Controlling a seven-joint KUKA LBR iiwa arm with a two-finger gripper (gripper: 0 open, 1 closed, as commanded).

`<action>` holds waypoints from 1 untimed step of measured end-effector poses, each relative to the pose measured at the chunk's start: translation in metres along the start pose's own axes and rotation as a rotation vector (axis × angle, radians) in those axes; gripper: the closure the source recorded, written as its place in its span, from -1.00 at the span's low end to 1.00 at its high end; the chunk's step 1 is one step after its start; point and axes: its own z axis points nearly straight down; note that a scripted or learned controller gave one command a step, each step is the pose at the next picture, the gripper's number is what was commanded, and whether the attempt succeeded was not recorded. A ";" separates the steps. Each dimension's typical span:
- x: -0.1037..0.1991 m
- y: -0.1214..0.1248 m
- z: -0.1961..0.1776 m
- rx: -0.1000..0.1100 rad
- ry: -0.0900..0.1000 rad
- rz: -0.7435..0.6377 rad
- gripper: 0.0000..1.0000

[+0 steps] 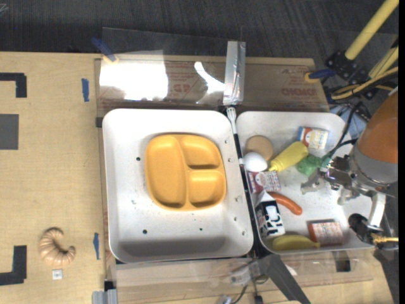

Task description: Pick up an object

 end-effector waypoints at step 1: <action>0.059 0.045 0.046 -0.005 0.001 -0.076 -1.00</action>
